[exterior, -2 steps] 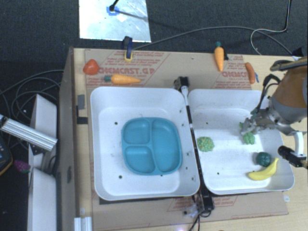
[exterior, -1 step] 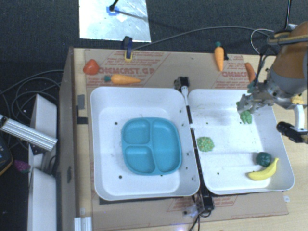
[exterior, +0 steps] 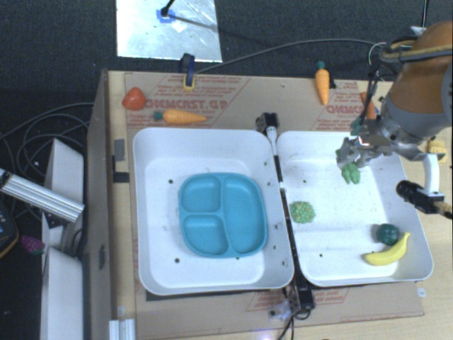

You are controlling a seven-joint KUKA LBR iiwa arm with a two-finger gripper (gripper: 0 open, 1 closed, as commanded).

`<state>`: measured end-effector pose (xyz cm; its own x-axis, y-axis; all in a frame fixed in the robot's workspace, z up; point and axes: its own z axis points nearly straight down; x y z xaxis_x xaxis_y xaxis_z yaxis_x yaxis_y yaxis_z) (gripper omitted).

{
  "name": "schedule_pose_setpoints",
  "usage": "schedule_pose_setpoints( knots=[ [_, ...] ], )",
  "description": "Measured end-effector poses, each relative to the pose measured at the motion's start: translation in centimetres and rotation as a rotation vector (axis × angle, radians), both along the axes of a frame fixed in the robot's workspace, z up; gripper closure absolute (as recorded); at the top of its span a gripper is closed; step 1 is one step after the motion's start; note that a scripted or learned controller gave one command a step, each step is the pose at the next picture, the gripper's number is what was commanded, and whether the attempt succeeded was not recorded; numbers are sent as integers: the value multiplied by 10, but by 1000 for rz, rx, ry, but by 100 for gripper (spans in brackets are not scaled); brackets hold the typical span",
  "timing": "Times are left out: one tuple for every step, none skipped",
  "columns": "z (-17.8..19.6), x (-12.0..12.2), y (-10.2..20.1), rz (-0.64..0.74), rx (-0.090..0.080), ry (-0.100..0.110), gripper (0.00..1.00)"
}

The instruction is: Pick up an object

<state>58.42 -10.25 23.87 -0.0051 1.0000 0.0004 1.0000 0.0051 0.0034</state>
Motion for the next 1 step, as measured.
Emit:
schedule_pose_setpoints(
  knots=[
    [-20,-37,44,0,0,3,100]
  ],
)
